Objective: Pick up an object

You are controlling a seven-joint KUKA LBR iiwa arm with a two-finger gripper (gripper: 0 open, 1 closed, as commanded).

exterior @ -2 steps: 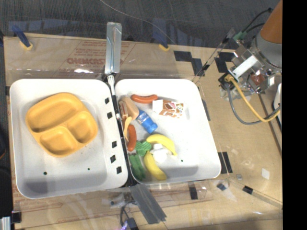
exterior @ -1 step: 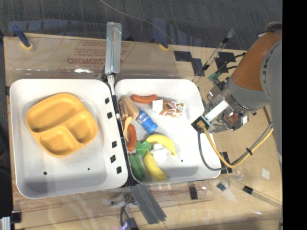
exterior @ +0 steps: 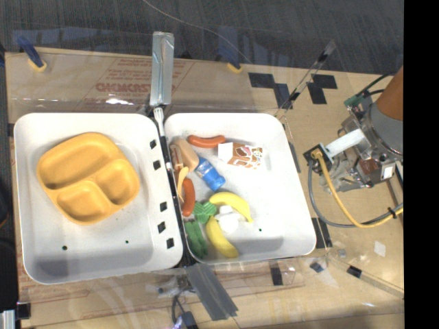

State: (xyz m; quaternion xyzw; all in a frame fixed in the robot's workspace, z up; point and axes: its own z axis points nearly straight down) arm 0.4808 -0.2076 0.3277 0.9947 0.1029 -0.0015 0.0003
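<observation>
Objects for the pick lie heaped in the right bin [exterior: 291, 204], crowded toward its nine-o'clock wall, as we look down on the table [exterior: 206, 74]. Largest on the table are the two white bins side by side; the left bin [exterior: 27, 204] carries a yellow divided tray [exterior: 88, 177], tilted a little and sitting toward ten o'clock. At three o'clock, well apart from the pile and outside the right bin, we see the arm's wrist and gripper [exterior: 357, 160] among yellow cable; we cannot tell whether the fingers are apart or together, and nothing shows between them. Within the right bin, two yellow bananas [exterior: 232, 203] sit at six o'clock, touching each other, with green toy pieces [exterior: 199, 226] just beside them at their eight o'clock. A brown-and-white carton [exterior: 241, 155] lies at twelve o'clock, a red sausage [exterior: 206, 141] just beside it toward eleven. A blue-and-white bottle [exterior: 210, 175] lies near the middle of the heap.
</observation>
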